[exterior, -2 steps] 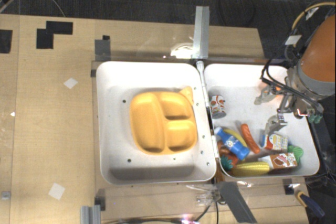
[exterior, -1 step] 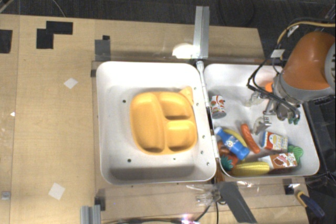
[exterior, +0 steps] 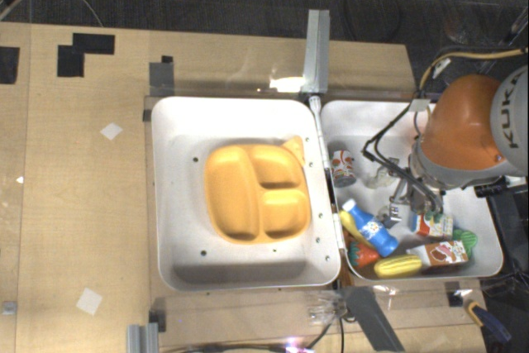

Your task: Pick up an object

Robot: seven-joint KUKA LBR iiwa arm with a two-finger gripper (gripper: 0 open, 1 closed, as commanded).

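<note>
Yellow banana-shaped toy (exterior: 397, 266) down at the near edge of the right bin (exterior: 494, 260), gripper (exterior: 407, 202) poised over the clutter.

Packed along that near edge: a blue bottle (exterior: 373, 231) with a white cap just beside the yellow toy, a brown carton (exterior: 445, 254) to its right, something green (exterior: 466, 240) at the near right corner, a red-and-white packet (exterior: 434, 224) just behind. Small white pouch (exterior: 342, 167) sitting near the bin's left wall. Gripper hanging low above the middle of the right bin, close behind the bottle; fingers lost in shadow, cannot tell whether apart or together, nothing seen between them. Left bin (exterior: 178, 202) carrying a yellow divided tray (exterior: 256, 191) across its middle.
</note>
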